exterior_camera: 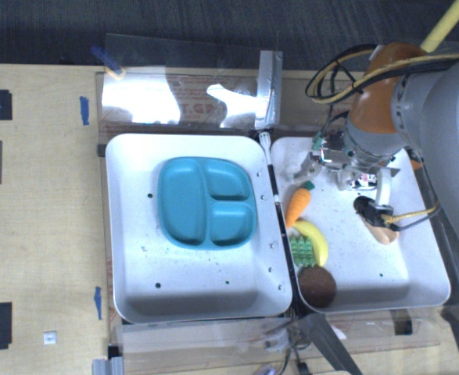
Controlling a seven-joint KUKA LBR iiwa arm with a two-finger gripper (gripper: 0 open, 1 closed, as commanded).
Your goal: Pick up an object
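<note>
Pick not yet done. Gripper [346, 170] sits low over right bin [417, 280], finger state indeterminable. Carrot [298, 205], banana [313, 239], brown ball [317, 284] lie ungrasped along bin's left edge.

No readable text, labels or numbers — none legible

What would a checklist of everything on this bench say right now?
Surface: two white bins, left bin, right bin.
Job's things: carrot, banana, green item and brown ball along the right bin's left wall.
Clutter: blue tray in the left bin.
Tool: tool over the right bin, apart from the food; grip unclear.
Cables: yellow and black loops by the arm.
Surroundings: dark floor.
</note>
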